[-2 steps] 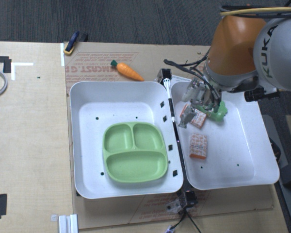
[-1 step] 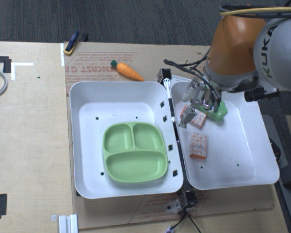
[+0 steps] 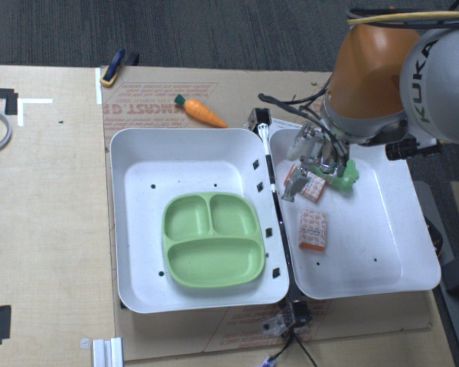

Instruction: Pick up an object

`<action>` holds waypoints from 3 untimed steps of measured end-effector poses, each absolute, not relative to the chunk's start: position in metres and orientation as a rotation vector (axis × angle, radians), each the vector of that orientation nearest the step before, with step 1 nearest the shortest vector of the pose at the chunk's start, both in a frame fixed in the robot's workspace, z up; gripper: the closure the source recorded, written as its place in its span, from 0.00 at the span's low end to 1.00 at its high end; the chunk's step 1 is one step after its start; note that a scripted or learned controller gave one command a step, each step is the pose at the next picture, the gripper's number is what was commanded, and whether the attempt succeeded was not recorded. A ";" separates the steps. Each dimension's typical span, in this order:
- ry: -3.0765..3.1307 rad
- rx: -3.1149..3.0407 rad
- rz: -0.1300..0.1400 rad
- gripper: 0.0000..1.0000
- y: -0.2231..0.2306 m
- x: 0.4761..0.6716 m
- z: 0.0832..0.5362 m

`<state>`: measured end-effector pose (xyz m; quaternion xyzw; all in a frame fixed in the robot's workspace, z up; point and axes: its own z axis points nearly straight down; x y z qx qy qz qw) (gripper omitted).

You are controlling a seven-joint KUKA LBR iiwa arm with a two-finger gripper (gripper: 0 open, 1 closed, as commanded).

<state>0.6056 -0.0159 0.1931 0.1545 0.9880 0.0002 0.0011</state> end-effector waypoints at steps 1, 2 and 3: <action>3.102 0.485 0.001 0.00 -0.016 0.606 0.193; 3.102 0.485 0.001 0.00 -0.016 0.606 0.193; 3.102 0.485 0.001 0.00 -0.016 0.606 0.193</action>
